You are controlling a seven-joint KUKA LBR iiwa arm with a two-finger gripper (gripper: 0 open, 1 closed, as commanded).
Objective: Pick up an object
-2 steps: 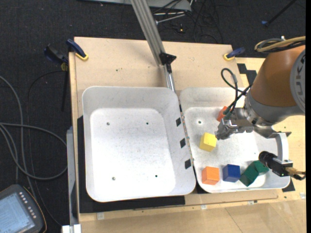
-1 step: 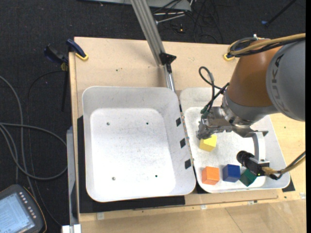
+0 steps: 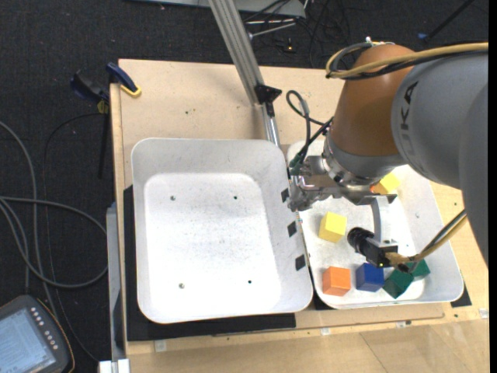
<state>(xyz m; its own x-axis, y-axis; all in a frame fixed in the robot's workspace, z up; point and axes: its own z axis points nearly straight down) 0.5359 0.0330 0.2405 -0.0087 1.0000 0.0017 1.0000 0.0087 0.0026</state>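
**Blocks wait in the right bin while the gripper hangs over its left edge**

Camera view: the arm (image 3: 404,115) reaches in over the right bin (image 3: 437,239). The gripper (image 3: 304,191) sits low above that bin's left edge, close to the wall it shares with the left bin (image 3: 202,224). The wrist hides its working end, so I cannot tell whether it is open, closed or holding anything.

The likeliest target is the yellow cube (image 3: 333,226). It lies just beside the gripper, toward the middle of the right bin, and stands apart from the other pieces. Along the bin's near edge sit an orange cube (image 3: 336,280), a blue cube (image 3: 370,277) and a green block (image 3: 397,285). The blue and green pieces are close together, perhaps touching.

The yellow cube looks like a small toy block, probably light, rigid and not fragile. Its smooth faces could slip under an off-centre pinch. The best hold is probably across two opposite flat faces, coming straight down with the grip lined up to its sides. It has free floor all round, which makes it an easier pick than the crowded pieces in the near right corner.
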